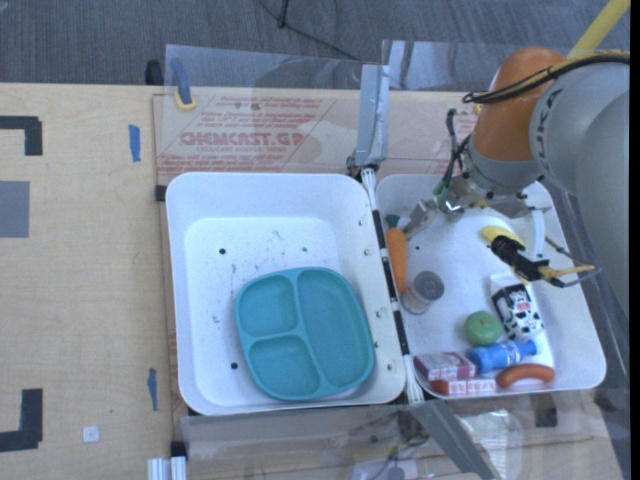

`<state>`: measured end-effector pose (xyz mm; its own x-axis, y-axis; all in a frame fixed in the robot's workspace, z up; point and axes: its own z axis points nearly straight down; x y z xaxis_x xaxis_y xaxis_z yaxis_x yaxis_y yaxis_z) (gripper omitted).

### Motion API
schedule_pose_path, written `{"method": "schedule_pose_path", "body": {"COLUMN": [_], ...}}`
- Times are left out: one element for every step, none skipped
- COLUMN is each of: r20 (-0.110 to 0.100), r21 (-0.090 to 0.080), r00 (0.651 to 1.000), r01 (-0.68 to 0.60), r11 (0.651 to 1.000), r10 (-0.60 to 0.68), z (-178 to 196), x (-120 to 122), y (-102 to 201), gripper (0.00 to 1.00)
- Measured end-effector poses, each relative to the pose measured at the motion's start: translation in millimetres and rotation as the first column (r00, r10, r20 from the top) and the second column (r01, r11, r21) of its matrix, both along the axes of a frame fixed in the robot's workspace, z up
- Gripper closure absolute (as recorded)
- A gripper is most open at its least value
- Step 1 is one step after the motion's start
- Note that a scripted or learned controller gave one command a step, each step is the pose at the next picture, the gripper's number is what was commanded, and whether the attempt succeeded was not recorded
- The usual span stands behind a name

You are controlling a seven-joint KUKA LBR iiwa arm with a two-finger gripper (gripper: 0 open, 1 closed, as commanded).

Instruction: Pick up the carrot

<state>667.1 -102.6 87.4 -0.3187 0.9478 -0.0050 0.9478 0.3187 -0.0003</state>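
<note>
While the tool [425, 211] hangs open, the carrot [398, 256] lies just below-left of it

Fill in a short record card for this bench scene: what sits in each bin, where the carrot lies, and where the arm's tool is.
left bin: a teal divided plate
right bin: carrot, grey can, green apple, blue bottle, red box, sausage, other small items
carrot: lying along the right bin's left wall, beside the can
tool: above the right bin's far left part, near the carrot's far end
carrot status: not lifted
</note>
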Motion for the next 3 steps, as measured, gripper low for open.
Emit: {"method": "schedule_pose_path", "body": {"r20": [0.005, 0.014, 0.003], "r21": [0.002, -0.001, 0.003], "r00": [0.999, 0.999, 1.000], "r01": [-0.040, -0.038, -0.003], "r11": [0.999, 0.999, 1.000], "r10": [0.040, 0.038, 0.003], "z": [0.5, 13.3, 104.7], "x": [-26.2, -23.7, -53.3], "y": [0.5, -0.9, -9.8], "gripper": [0.00, 1.00, 1.00]}}
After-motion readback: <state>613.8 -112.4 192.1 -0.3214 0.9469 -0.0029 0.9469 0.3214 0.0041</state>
